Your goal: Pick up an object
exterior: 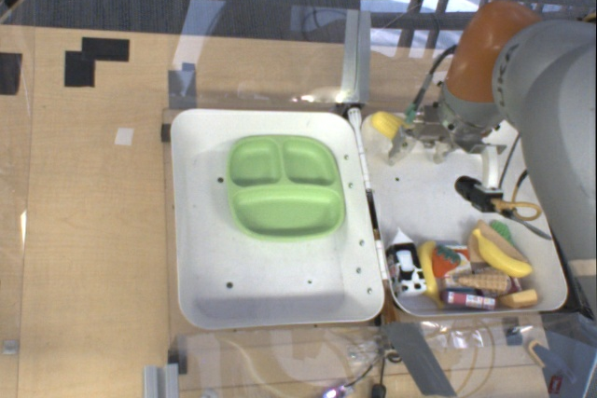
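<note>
My gripper point(417, 151) hangs over the far left part of the right bin point(424, 200), open, with nothing between its fingers. A yellow lemon-like object point(383, 123) lies just to its left, by the bin's far left corner, close to the left finger point(398, 148). At the bin's near end is a pile of small items: a banana point(499, 250), a black-and-white toy point(405, 264), a yellow piece point(428, 258), a red piece point(446, 262), a waffle-brown piece point(483, 281) and a dark red bar point(469, 299).
The left bin point(201, 284) holds a green divided plate point(284, 185) in its middle. A metal divider point(366, 191) separates the two bins. The grey arm with its orange band point(490, 37) reaches in from the upper right above the right bin.
</note>
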